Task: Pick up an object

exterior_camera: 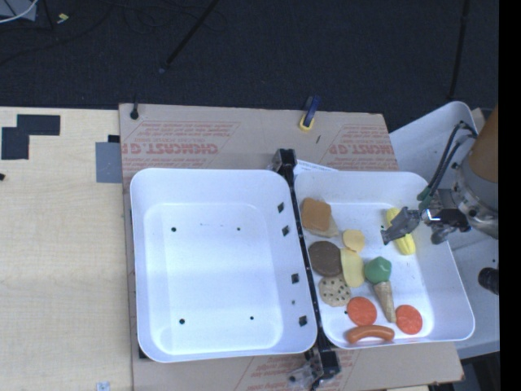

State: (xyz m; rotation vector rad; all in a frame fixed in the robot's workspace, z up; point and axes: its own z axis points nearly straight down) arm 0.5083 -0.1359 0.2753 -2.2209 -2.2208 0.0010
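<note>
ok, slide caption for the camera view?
Gripper over a yellow toy in the right bin, which is packed with play food.

Two white bins are sitting side by side on the tabletop [57,243], and the right bin [444,300] is holding toy food: a bread roll [317,216], a brown patty [326,257], a cookie [334,291], a green-topped cone [380,282], two tomato slices and a sausage [369,334]. The arm is reaching in from the right, its hand [404,228] hanging just over a yellow piece [401,233] near that bin's far right side. The left bin [146,259] is showing only its bare white floor.
</note>
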